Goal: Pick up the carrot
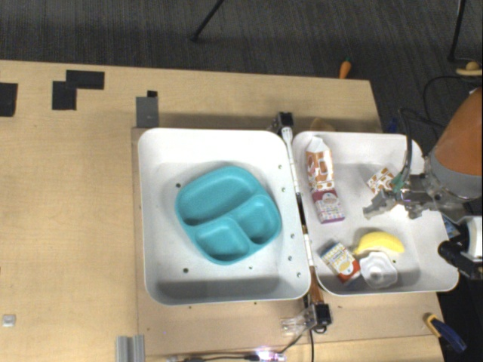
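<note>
Two shallow white plastic bins sit side by side on the pale wood worktop (pixel 68 202), left bin (pixel 145 202) and right bin (pixel 355 151), both glossy with rounded corners.

Hard-to-read stuff first. The arm (pixel 460 138) comes in from the right edge of the frame and gets cut off there, so all you see is a rounded orange-and-grey lump. The jaws hang low over the right-hand middle of the right bin, dark and tangled with wires, and honestly I cannot tell whether they're apart or together. A crinkly orange-and-white packet (pixel 381 179) lies just beside them to the upper left; whether it touches them, I can't say.

The carrot: nothing I can name as one with any certainty. The closest thing is a tiny orange stub (pixel 345 69) at the far edge of the worktop, above the right bin, too small to make out.

Everything else in the right bin:
- a tall white-and-orange carton (pixel 319 164) lying down near the upper left
- a boxy purple carton (pixel 329 204) right below it
- a smooth yellow rounded thing (pixel 379 242) in the lower middle
- a white, cup-like container (pixel 379 271) touching it from below
- a small red-and-yellow box (pixel 339 260), tilted, to the left

The left bin holds a matte teal tray (pixel 226 213) with three compartments, turned at an angle. Grey ribbed carpet (pixel 226 13) fills the top of the frame.
</note>
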